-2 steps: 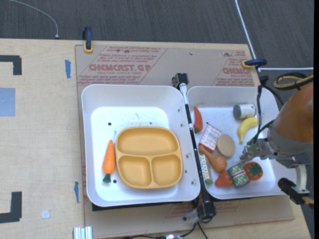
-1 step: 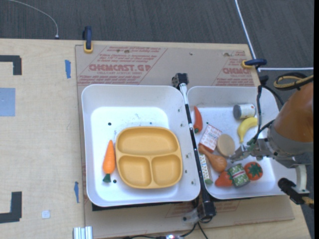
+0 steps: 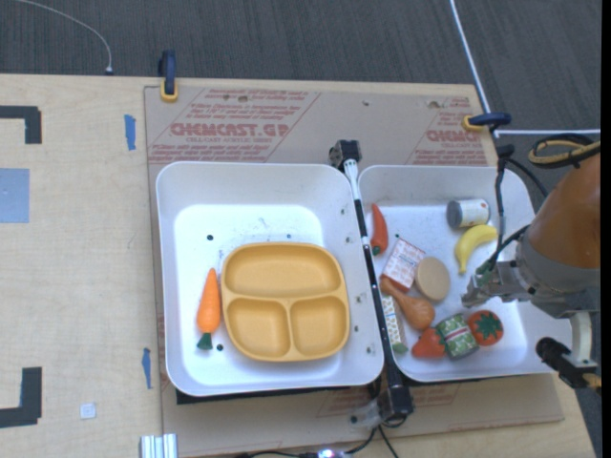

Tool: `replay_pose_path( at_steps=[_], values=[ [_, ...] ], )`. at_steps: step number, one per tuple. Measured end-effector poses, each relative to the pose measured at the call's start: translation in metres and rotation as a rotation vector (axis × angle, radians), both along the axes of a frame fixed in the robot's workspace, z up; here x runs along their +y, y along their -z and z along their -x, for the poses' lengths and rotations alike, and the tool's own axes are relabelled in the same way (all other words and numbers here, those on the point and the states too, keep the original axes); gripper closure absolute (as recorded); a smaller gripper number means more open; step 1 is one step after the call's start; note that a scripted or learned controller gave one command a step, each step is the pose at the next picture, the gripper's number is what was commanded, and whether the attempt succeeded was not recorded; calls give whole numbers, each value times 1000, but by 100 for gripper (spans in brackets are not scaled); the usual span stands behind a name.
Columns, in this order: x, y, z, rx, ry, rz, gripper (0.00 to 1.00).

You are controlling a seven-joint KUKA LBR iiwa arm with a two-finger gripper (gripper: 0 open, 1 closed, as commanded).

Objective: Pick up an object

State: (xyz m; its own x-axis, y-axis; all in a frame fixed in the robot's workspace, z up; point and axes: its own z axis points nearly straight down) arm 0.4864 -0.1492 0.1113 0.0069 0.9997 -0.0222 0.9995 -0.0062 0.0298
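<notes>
Surface: we see a pale wooden surface (image 3: 76, 256) with two white bins side by side on a cardboard sheet.
Left bin: the left bin (image 3: 181, 198) holds one yellow three-part tray (image 3: 284, 300) and one carrot (image 3: 208, 305) just left of it; bare floor lies along the far side.
Right bin: the right bin (image 3: 420, 184) holds a crowd of toy foods; its far left corner is open.
Count: we count one banana (image 3: 474, 244), one grey can (image 3: 468, 212), one round biscuit (image 3: 432, 279), one strawberry (image 3: 485, 326), one red pepper (image 3: 379, 229).
Arm: the grey and orange arm (image 3: 568, 246) reaches over the right edge.
Hand: the hand (image 3: 482, 289) hangs between banana and strawberry; we cannot tell how its fingers stand.
</notes>
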Motion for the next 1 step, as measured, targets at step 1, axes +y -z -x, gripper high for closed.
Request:
replay_pose_path(
  at_steps=[1],
  values=[
    [0, 0, 0, 0, 0, 0, 0]
  ],
)
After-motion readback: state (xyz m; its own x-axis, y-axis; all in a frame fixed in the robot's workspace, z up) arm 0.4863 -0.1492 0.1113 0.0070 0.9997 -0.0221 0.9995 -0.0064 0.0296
